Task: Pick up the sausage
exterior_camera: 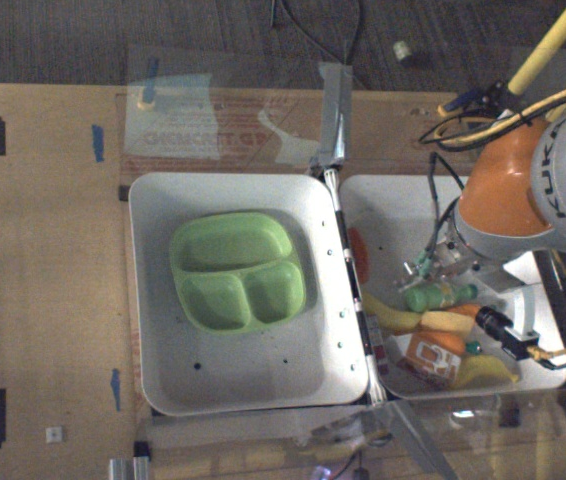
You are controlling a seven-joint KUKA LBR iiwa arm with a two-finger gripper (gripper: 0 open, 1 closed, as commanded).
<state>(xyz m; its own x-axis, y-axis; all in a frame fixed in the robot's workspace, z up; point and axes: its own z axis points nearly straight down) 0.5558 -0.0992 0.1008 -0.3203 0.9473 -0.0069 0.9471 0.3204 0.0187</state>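
Sausage (359,254) lies lengthwise along right bin's (383,203) left wall; pincer (431,266) state cannot be told.

One fixed camera watches me from above the desk (43,268), looking down at a slight slant. It sits far enough off to take in both white bins side by side: the left bin (153,368) near the middle of the picture, the right bin (383,203) toward the right side. A strip of dark floor (113,8) lies along the top edge. My arm (523,188) enters from the right, large and close under the lens.
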